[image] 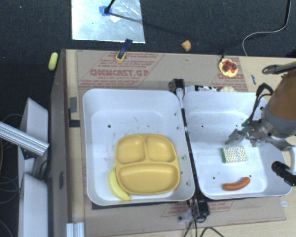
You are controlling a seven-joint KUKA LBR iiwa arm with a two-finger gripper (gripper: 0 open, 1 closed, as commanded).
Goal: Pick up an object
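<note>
- I am hanging my gripper (235, 138) low over the right bin (212, 117), reaching in from its far right side.
- The tray (147, 163) and banana (117, 185) are lying well off to my left, in the left bin (133, 107).
- The sausage (236, 183) is lying below me, near the bin's front wall.
- The packet (234, 154) is sitting just under my tips; I judge it my target.
- I cannot tell how wide I am standing, and nothing is showing between my tips.
- Next, I am judging, comes a straight descent onto the packet, then closing.

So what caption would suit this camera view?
Gripper hovers above a patterned block and sausage in the right bin.
</note>
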